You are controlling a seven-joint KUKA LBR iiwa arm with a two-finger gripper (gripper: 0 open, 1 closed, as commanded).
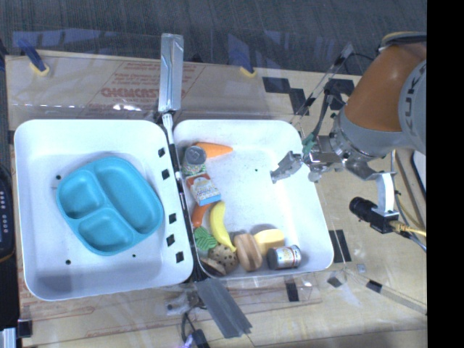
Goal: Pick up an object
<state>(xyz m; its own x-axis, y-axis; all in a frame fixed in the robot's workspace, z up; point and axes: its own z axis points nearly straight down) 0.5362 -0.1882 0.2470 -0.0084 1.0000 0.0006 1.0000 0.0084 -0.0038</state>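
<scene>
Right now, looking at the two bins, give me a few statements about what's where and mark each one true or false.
1. The blue divided plate lies in the left bin. True.
2. The banana lies on the blue plate. False: it is in the right bin, among the toys along the divider side.
3. The gripper is over the right bin. True.
4. The small can sits near the right bin's front edge. True.
5. The carrot is between the gripper's fingers. False: it lies apart, near the bin's back left.
</scene>
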